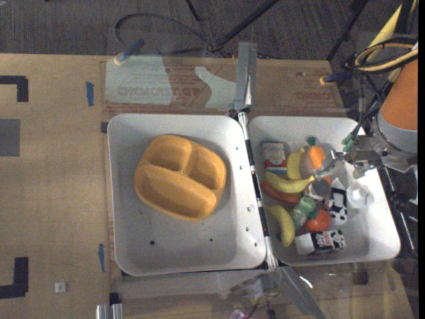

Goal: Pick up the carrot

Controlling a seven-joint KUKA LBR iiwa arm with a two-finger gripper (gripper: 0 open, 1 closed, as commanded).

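The carrot [316, 157] is lying hemmed in: a banana [289, 183] is pressing in just below it, a red-and-white carton [274, 157] is standing to its left, and the gripper [330, 168] is crowding its right side. Beyond the carrot, toward the right bin's [378, 234] far right wall, bare floor is showing.

A yellow divided plate [180, 176] is lying in the left bin [126, 244]. In the right bin [378, 234], two bananas [285, 181] are lying among a red-and-white carton [274, 157] and black-and-white cow-print cartons [329, 240].
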